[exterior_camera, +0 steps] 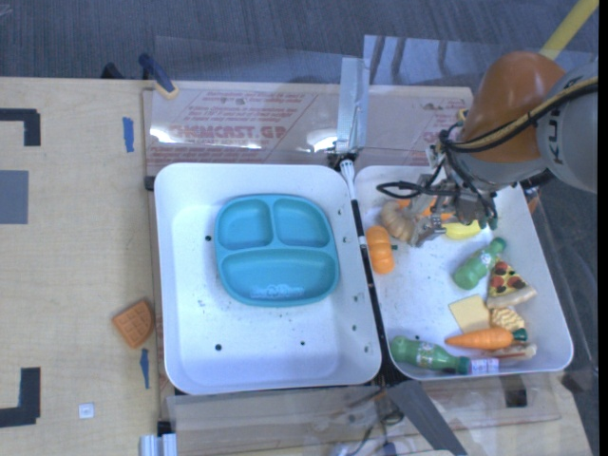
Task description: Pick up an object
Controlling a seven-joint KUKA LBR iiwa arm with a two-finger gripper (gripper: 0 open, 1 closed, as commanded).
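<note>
Left bin (pixel 180 283): blue divided plate (pixel 276 250), centre-far.
Right bin (pixel 551 302): gripper (pixel 439 218) low at far-left part, above/beside tan toy (pixel 399 219); whether spread or pinching: cannot tell, cables in the way.
Orange item (pixel 380 252) at left wall, just near of tan toy.
Yellow item (pixel 464 229) just right of gripper.
Green item (pixel 472 269) mid-right; pizza slice (pixel 505 281) beside it.
Cheese-like square (pixel 468 313), carrot (pixel 480 339), green bottle (pixel 427 354) along near side.
Counter (pixel 66 255), left: waffle-like piece (pixel 134 322), outside bins.
</note>
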